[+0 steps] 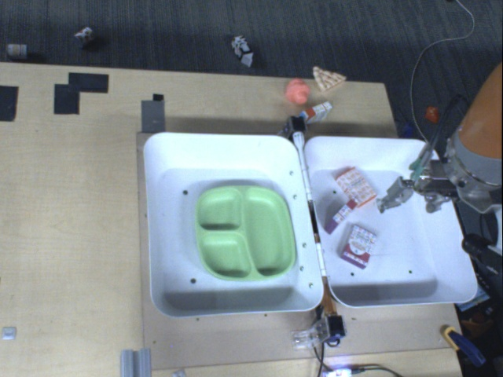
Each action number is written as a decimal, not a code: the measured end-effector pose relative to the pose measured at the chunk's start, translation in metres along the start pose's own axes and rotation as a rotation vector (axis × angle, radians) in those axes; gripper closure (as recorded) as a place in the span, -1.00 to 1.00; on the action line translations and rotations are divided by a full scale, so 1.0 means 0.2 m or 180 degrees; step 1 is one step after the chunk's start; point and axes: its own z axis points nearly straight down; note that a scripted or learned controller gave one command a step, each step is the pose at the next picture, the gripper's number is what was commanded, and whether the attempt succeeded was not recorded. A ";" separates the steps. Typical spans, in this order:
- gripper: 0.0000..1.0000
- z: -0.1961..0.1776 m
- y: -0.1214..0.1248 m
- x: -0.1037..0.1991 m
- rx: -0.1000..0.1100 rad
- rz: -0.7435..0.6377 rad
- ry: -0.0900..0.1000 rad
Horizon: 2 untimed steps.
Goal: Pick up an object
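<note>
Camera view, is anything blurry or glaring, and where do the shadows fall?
Camera view: overall soft; print on the packets unreadable; the pincer is smeared; mild glare on the right bin; soft shading lies along the near inner wall of the left bin, beside the green divided plate.

Open white floor spans the right bin's (409,285) front and far corners; three small packets (355,185) crowd its left-centre, apparently lying flat. A green divided plate (244,230) fills the left bin (169,289).

In my right bin (440,281) three small packets lie flat: a red-and-white one (354,185) farthest back, a dark purple bar (338,214) just beside it, a maroon-edged packet (357,245) nearest the front.
</note>
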 end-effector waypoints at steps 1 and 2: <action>-1.00 0.70 0.11 0.05 -0.0037 0.0017 -0.0012; -1.00 0.88 -0.05 0.08 -0.0022 0.0008 -0.0005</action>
